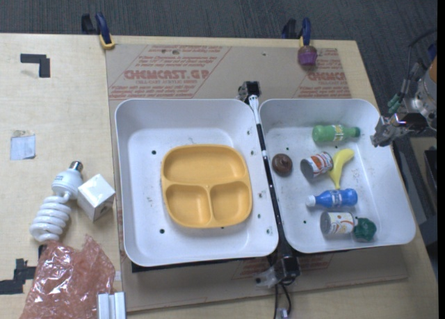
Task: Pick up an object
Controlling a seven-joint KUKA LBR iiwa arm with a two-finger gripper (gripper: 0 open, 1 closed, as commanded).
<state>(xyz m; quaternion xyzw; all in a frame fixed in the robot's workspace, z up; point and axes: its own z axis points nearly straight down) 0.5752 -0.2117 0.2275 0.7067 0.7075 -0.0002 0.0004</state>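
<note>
Camera view
Writing: the brown board (174, 67) under the bins carries red print reading "CHEMCAST", repeated upside down near its right corner; labels on the cans are too small to read.
Gripper (386, 131): at the right bin's upper right rim, above the wall, holding nothing I can see; whether the jaws are wide or narrow I cannot tell.
Right bin (299, 112): green bottle (335, 132) at top, banana (342, 163) below it, a small can (317, 165) just left of the banana, brown round thing (281, 164) further left, blue bottle (334, 199), white can (338, 224) touching a green lump (365, 228).
Left bin (139, 119): 1 yellow divided tray (206, 185), 3 compartments.
Table (55, 102): spiral light bulb (55, 206), white cube (96, 196), crumpled pink plastic (66, 279), purple thing (307, 54) by a clamp.
</note>
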